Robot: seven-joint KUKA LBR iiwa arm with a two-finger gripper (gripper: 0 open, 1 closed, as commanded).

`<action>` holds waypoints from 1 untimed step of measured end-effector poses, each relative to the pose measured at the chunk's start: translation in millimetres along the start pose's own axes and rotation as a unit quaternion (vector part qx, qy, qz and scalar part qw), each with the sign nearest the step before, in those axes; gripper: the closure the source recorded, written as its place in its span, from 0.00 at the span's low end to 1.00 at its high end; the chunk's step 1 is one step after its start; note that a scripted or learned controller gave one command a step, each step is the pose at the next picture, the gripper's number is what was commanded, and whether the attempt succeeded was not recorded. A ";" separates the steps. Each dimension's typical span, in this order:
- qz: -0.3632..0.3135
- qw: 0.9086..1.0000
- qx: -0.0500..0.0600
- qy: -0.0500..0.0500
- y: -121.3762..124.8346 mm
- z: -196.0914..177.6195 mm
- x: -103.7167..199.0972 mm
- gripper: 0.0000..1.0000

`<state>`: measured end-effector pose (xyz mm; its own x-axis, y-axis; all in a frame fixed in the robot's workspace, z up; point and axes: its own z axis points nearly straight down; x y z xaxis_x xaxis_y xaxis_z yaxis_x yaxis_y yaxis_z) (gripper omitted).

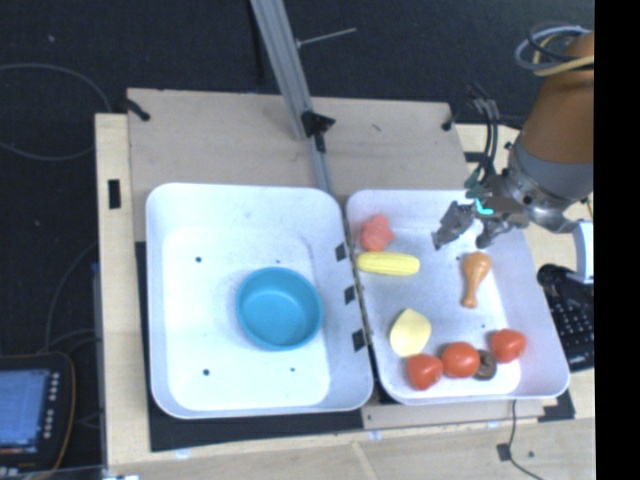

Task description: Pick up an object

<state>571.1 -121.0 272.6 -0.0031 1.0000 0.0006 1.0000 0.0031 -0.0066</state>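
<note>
You've got smooth white plastic bins [180,218] | glossy blue plastic bowl [279,308] | shiny plastic toy food: corn [388,264], tomatoes [460,359] | matt bare wood counter [215,138] | brushed metal rail [280,48]

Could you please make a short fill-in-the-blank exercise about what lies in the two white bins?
1. The left bin holds a single bowl whose colour is ____.
2. The yellow corn cob lies in the ____ bin.
3. The gripper hangs above the right bin, closest to the orange ____.
4. The pink piece sits just above the ____ in the picture.

Missing words: blue; right; drumstick; corn cob
</note>
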 end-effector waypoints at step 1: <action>0.000 1.000 -0.003 0.000 1.0 -3.9 0.0 0.00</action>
<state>572.2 -121.1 276.4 -0.0036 1.0000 0.0002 1.0000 0.0036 0.0004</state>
